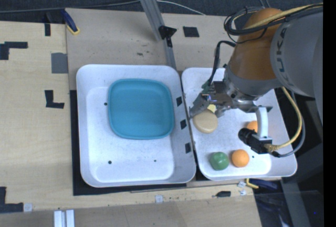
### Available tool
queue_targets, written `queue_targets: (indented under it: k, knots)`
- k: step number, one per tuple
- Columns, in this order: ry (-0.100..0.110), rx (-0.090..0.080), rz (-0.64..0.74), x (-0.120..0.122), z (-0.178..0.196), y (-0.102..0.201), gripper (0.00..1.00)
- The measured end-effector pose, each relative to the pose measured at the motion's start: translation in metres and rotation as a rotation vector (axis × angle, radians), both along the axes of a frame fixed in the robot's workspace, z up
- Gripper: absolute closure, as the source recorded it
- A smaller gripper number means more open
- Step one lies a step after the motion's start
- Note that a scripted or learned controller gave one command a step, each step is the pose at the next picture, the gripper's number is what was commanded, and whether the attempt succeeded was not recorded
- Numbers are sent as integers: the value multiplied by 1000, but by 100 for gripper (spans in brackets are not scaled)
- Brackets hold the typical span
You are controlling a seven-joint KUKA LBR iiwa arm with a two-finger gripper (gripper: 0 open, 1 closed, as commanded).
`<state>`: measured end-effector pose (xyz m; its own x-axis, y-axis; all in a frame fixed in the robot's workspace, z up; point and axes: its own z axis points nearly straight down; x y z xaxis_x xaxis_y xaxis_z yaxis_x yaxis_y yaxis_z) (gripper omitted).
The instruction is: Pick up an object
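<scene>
Plate (pixel 140 108), blue and square with rounded corners, lies flat in the left bin (pixel 92 115), well to the left of the fingers. The gripper (pixel 209 105) hangs over the right bin (pixel 281 168), directly above a beige rounded object (pixel 205 123). The fingers point down toward it; whether they are apart or together cannot be told from this angle, and nothing is seen clamped between them. The beige object lies just below and between the fingertips, near the bin's left wall. It looks like a slightly flattened disc, with its long axis running roughly left to right and no clear pointing end. Below and to the right of the fingers lie a green ball (pixel 219 160) and an orange ball (pixel 240 158), side by side.

Risk, as a judgement: the smooth, rounded surface may slip out sideways on closure. An off-centre descent could push the object against the bin wall.
</scene>
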<state>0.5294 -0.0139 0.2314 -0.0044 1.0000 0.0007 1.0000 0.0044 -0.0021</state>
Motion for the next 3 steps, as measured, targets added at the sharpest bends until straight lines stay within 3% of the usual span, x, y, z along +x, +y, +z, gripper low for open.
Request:
queue_targets:
  k: [1,2,3]
  knots:
    - [0,0,0,-4,-12,52,100]
    - [-2,0,0,-7,4,100,100]
    - [-1,-1,-3,-19,1,111,100]
